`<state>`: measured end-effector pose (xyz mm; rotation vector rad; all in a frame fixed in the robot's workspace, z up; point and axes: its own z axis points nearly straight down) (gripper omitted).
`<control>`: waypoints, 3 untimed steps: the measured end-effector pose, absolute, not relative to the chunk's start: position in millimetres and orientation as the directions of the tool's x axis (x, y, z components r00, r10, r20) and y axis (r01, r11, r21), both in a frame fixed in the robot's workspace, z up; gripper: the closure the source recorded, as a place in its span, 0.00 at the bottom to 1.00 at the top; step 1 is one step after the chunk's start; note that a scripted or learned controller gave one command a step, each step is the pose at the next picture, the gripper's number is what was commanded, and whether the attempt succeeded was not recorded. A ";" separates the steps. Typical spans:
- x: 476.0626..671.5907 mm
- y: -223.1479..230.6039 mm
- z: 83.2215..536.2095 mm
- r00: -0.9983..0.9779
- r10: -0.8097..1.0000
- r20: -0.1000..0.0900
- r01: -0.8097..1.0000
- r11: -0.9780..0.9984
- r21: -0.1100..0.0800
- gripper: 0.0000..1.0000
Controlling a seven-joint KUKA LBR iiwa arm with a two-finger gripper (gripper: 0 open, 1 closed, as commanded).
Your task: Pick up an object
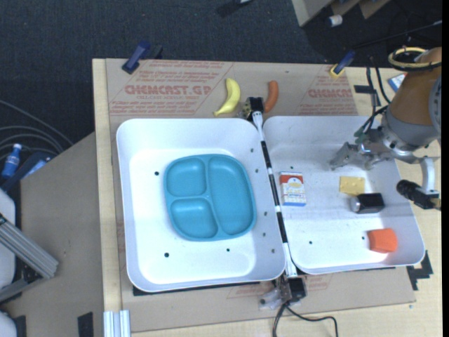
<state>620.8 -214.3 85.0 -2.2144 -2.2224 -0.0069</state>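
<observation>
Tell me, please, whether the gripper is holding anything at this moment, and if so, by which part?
Nothing is held. The gripper hangs over the right bin with its fingers spread and nothing between them; the yellow block lies apart, below it.

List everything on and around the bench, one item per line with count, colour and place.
Bins: two, white, side by side on the bench.
Divided plate: one, teal, in the left bin.
Small carton: one, white, red and blue, right bin, by the divider.
Yellow block: one, yellow, right bin.
Dark cylinder: one, black, right bin, just below the yellow block.
Orange block: one, orange, right bin's near right corner.
Banana: one, yellow, on the board behind the bins.
Orange sausage-shaped item: one, right of the banana.
Arm: one, grey, reaching from the right.
Hand: one, metal, over the right bin.
</observation>
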 end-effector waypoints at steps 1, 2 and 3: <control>621.1 -215.7 95.6 -0.003 1.000 0.002 1.000 0.003 0.002 1.00; 621.2 -214.7 95.3 -0.004 1.000 0.004 1.000 0.004 0.002 0.00; 621.8 -215.2 105.8 -0.004 1.000 0.002 1.000 0.004 0.004 1.00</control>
